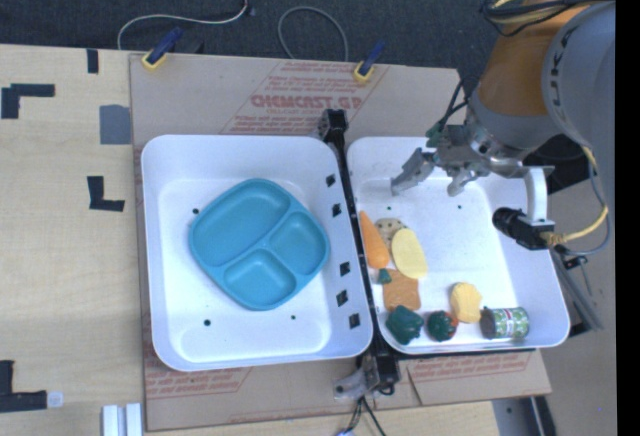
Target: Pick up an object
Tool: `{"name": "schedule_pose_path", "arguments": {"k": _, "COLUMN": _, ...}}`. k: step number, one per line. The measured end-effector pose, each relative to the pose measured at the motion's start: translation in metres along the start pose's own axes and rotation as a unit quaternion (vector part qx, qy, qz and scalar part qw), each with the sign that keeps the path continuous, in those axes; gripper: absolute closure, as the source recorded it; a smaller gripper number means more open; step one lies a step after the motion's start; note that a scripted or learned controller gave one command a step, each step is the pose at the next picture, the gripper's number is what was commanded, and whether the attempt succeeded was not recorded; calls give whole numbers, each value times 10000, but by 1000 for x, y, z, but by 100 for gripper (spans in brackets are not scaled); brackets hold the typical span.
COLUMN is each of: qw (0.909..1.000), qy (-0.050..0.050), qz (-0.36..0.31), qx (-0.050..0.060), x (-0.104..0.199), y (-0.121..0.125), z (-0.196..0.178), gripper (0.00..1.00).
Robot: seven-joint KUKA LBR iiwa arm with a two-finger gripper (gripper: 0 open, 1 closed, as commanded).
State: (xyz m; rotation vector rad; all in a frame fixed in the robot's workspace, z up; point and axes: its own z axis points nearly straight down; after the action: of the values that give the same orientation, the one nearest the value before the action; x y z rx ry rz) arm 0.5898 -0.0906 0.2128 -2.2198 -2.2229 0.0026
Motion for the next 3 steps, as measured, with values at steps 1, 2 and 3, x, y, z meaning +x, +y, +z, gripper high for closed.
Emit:
{"name": "schedule_pose_path", "arguments": {"k": 1, "qw": 10000, "qy": -14, "qz": 12, "qx": -14, "x": -4, "y": -25, "z": 133, "gripper": 0}}
{"name": "schedule_pose_path", "arguments": {"k": 2, "qw": 10000, "qy": 4, "qz": -3, "qx": -14, "x": -11, "y": 16, "z": 127, "gripper": 0}}
{"name": "schedule_pose_path", "arguments": {"k": 3, "qw": 10000, "qy": -13, "qz": -6, "qx": -31, "x": -12, "y": 15, "z": 116, "gripper": 100}}
